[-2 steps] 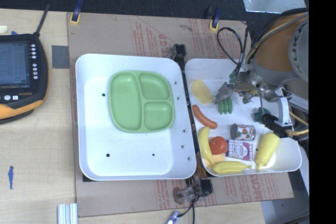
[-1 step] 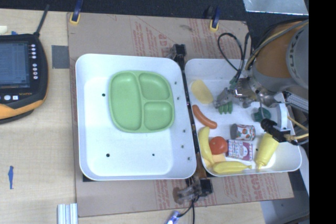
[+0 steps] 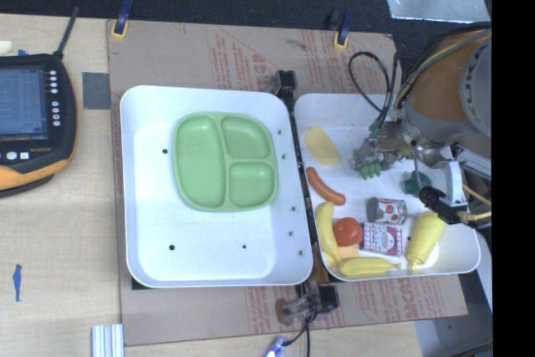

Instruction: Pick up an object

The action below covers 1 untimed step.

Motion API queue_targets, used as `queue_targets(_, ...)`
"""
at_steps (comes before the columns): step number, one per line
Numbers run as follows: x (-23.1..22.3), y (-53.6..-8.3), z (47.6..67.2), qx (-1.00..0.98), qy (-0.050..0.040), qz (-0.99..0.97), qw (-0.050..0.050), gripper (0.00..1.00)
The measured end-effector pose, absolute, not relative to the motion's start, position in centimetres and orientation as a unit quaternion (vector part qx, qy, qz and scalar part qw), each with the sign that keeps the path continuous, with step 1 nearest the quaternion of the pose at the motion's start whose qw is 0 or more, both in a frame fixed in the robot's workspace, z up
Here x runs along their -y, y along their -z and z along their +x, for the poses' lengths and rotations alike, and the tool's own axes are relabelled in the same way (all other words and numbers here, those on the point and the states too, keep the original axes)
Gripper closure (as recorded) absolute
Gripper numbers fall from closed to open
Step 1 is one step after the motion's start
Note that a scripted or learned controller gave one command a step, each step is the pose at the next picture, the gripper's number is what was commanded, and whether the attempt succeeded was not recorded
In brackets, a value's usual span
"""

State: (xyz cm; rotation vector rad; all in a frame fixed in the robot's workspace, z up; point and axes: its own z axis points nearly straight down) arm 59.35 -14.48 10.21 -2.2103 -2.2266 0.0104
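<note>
Gripper [image 3: 369,161] low in the right bin [image 3: 351,106], near its top edge, maybe touching the floor. Can't tell if open or shut (too small and blurry). Below it, apart: hot dog [image 3: 324,186], tomato [image 3: 347,230], can [image 3: 387,211], bananas [image 3: 347,263]; green plate [image 3: 224,160] in the left bin [image 3: 150,247].

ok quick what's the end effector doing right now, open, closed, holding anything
End effector: low over the top of the right bin, above the food items; whether it is open, closed or holding anything cannot be told from this view.
</note>
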Motion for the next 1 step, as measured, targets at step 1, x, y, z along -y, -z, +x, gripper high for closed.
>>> queue_targets(1,6.43,-19.26,60.52,0.709,-0.0002,-0.705,0.001,1.00)
